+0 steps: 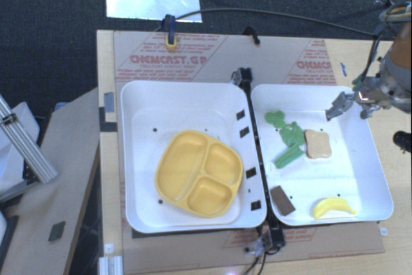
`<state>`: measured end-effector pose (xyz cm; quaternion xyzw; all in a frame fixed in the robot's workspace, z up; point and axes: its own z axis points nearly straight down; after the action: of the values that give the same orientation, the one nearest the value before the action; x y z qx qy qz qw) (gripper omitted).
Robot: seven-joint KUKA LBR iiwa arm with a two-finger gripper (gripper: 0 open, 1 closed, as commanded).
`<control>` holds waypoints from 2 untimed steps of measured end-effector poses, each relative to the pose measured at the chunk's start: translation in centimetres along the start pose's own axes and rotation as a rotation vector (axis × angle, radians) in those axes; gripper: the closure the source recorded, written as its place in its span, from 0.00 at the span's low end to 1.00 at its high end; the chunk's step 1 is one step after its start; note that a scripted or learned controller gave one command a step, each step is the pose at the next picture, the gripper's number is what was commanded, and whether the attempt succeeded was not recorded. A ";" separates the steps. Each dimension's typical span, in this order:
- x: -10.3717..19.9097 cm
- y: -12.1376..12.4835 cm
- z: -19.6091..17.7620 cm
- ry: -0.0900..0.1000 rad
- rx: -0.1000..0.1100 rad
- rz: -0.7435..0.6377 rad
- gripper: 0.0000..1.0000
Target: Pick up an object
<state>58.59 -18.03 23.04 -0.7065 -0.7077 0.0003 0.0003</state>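
The right bin [351, 170] holds a green leafy piece [286, 129], a green stick [288, 156], a tan bread slice [317, 143], a brown block [281, 199] and a yellow banana [333, 207]. My gripper [351, 110] hangs over the bin's far right corner, up and to the right of the bread slice. Its fingers [336, 107] are spread open with nothing between them. It touches none of the objects.
A yellow divided plate [199, 172] lies in the left bin [161, 106]. A black divider with clips [251, 138] runs between the bins. A cable [257, 13] arcs across the back of the bench, and a metal rail [26, 145] stands at the far left.
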 end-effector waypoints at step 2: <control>0.1 0.5 9.7 0.001 0.000 -0.003 0.00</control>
<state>59.04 -17.96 13.33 -0.7056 -0.7086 0.0002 0.0006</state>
